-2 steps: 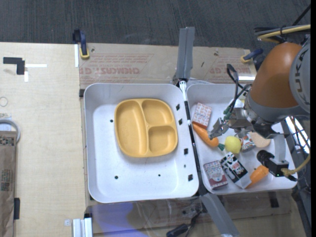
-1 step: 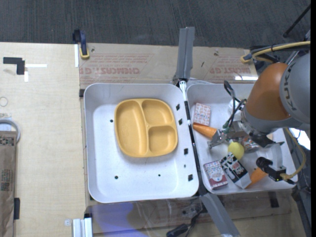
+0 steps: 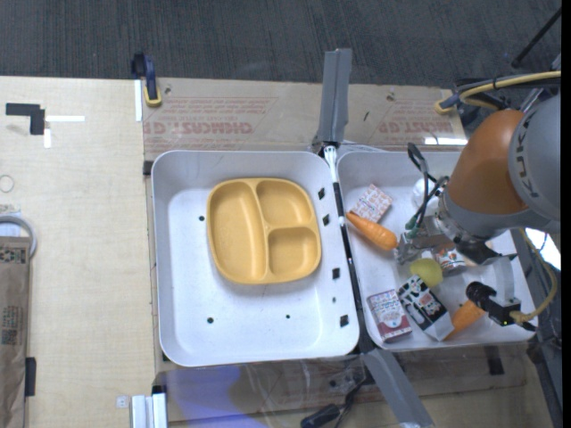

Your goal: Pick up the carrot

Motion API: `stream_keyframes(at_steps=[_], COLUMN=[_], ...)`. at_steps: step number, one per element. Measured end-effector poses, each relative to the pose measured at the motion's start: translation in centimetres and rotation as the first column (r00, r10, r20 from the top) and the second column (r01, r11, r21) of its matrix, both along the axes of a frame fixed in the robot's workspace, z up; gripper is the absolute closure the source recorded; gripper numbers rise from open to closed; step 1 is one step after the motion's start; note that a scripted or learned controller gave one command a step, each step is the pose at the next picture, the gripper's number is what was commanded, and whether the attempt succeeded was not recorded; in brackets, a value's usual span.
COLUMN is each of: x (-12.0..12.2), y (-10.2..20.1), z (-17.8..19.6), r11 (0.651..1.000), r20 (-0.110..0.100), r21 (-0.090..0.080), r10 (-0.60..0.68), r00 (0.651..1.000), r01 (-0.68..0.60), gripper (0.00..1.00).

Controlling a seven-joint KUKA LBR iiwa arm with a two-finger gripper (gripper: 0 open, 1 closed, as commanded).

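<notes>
Carrot (image 3: 373, 231): right bin (image 3: 393, 159), centre-right of frame, beside yellow fruit (image 3: 427, 271). Gripper (image 3: 412, 243) just right of it; jaw state we cannot tell. We advise straddling carrot's middle, clear of fruit.

Grey arm reaching in from the right, orange band above wrist, gripper (image 3: 412, 246) lowered, pointing left

Cardboard sheet (image 3: 268, 114) behind bins: red print "CHEMCOZ", mirrored. Arm (image 3: 544, 163): "KU" lettering.
</notes>
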State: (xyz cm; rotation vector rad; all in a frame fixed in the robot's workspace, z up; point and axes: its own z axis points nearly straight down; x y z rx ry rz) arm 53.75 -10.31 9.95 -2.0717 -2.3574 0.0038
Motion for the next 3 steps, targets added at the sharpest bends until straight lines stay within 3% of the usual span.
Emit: stream_keyframes(at_steps=[1, 2, 3], x=[2.39, 2.38, 2.38], y=[3.77, 3.76, 3.76], z=[9.12, 9.1, 9.1], r11=[0.89, 0.89, 0.89], r20=[0.002, 0.002, 0.002], r21=[-0.003, -0.004, -0.004], r10=[-0.456, -0.456, -0.456], r00=[0.89, 0.89, 0.89], r01=[0.456, 0.456, 0.456], gripper=[1.0, 0.0, 0.0])
